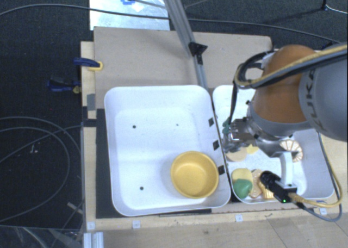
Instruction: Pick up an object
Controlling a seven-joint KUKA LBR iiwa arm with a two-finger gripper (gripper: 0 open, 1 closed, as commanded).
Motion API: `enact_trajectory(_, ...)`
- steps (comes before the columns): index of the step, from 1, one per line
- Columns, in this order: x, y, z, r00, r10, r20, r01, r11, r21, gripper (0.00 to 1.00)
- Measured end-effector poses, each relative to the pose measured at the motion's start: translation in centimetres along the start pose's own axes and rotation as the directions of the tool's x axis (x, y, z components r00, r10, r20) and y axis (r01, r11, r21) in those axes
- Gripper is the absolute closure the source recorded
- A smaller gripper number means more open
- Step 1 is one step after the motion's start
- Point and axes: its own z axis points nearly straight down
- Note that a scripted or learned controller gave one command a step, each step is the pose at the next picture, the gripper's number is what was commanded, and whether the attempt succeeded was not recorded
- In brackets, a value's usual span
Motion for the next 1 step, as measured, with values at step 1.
enact_trajectory(1,5.11,-0.13,-0.8,1.0,0.0,0.0,0.0,1.0,-0.001,1.0)
